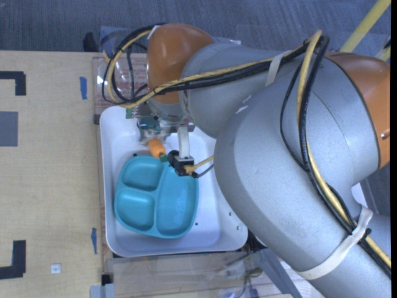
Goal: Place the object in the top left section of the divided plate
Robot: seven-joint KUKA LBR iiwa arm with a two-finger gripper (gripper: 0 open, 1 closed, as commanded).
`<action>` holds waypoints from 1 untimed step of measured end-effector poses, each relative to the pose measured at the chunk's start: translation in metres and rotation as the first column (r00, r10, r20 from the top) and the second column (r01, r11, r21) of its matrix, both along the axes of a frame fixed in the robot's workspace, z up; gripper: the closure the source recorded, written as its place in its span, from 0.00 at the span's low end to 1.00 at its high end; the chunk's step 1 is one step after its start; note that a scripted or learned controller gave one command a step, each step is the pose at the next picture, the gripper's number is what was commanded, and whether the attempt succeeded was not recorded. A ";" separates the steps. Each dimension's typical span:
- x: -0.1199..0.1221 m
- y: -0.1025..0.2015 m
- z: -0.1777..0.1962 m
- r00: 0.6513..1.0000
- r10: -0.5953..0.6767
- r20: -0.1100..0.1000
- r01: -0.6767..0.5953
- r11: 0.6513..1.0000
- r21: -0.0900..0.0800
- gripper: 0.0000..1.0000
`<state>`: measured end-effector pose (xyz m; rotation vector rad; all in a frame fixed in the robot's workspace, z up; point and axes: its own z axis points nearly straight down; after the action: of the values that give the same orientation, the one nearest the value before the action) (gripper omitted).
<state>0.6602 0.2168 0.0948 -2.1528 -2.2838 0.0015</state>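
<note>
A teal divided plate (156, 197) lies in the white bin (211, 228), with two small sections on its left and one large section on its right. A small orange object (156, 147) with a green end sits at the plate's upper rim, just above the top left section (142, 172). My gripper (165, 149) hangs directly over this spot, reaching down from the orange-banded wrist (173, 51). The wrist hides much of the gripper, and whether the object is held is unclear.
The big grey arm (291, 148) covers the bin's right side and the upper right of the view. A second bin's rim (124, 79) with clear wrapping peeks out behind the wrist. A plywood bench (49, 166) with black and blue tape marks spreads to the left.
</note>
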 end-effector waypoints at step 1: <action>-0.037 -0.010 0.002 0.998 0.060 0.037 -0.060 0.998 0.001 1.00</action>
<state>0.6235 0.2063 0.0968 -2.1001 -2.3662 -0.0411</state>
